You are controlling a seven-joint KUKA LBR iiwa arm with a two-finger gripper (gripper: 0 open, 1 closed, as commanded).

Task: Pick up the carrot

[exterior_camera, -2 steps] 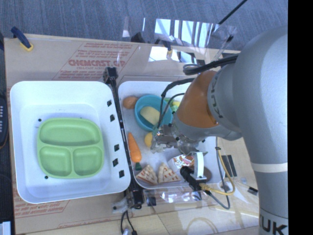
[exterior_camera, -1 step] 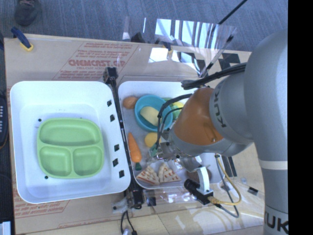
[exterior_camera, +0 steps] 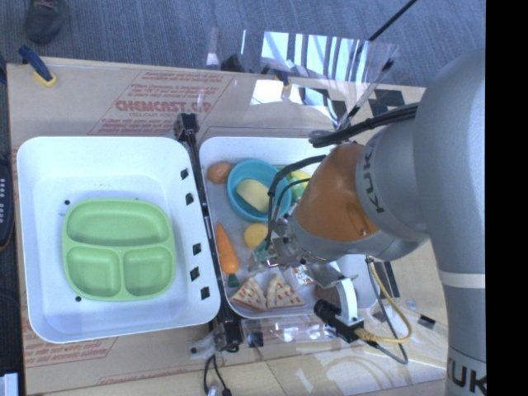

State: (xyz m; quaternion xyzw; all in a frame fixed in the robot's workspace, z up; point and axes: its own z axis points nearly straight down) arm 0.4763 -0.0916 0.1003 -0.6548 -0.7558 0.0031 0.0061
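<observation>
Starting at nine o'clock, the left bin [exterior_camera: 33, 221] is seen to hold a green divided plate [exterior_camera: 120, 247], flat on its floor. Across the black clips on the shared wall, the right bin [exterior_camera: 216, 151] is reached, and the carrot [exterior_camera: 227, 250] is found against its left wall, at roughly six o'clock of the whole view, lying lengthwise and apart from everything but the bin floor. At twelve o'clock from it a small brown food item [exterior_camera: 219, 172] is placed, and at one o'clock a blue bowl [exterior_camera: 247, 186] with a yellow piece inside. Toast-like wedges [exterior_camera: 266, 292] are laid at five o'clock from the carrot. Further right, at three o'clock, the gripper [exterior_camera: 276, 250] is hung low over the bin beneath the orange band, near a yellow item; whether it is spread or closed cannot be told. Nothing is judged done yet: the carrot is ungrasped, and approach, closing and lifting are all left.
</observation>
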